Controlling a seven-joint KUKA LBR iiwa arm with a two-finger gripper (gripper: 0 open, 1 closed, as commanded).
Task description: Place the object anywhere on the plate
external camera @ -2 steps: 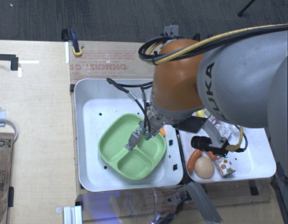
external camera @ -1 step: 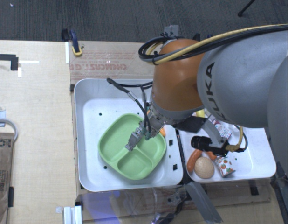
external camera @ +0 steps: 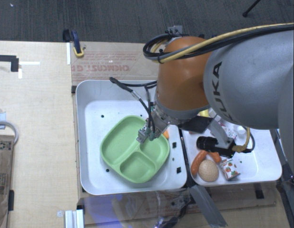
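Left bin (external camera: 85, 141): the green plate (external camera: 119, 147) lies tilted in it. It is divided into compartments, all bare as far as can be seen. Most of the plate sits left of and below the gripper tip.

The gripper (external camera: 146, 135) hangs low over the plate, about where the dividers meet. The tip is small and dark against the green. At this slant I cannot tell whether it is clenched or released, nor whether anything is in it.

Just right of the tip, at the plate's right rim, is a small orange piece (external camera: 166, 134), mostly tucked under the wrist. I take this to be the task's thing, though with low confidence. I can't tell whether it rests on the rim or just beside it.
- Look: bright orange, and only a sliver shows. Its shape is unreadable.
- Handling (a guess): light, probably a stiff plastic toy, smooth and a bit slippery, not fragile. Pinch it across its narrow width, near the middle.

Right bin (external camera: 261, 175), well right of the tip, holds other candidates:
- An orange carrot-shaped toy (external camera: 198, 159), long and best taken at mid-length.
- Touching it, a tan egg-shaped thing (external camera: 209, 171), round and likely to squirt out of a pinch.
- Just beside that, a small carton (external camera: 230, 169), flat-sided and the easiest of the three to hold.
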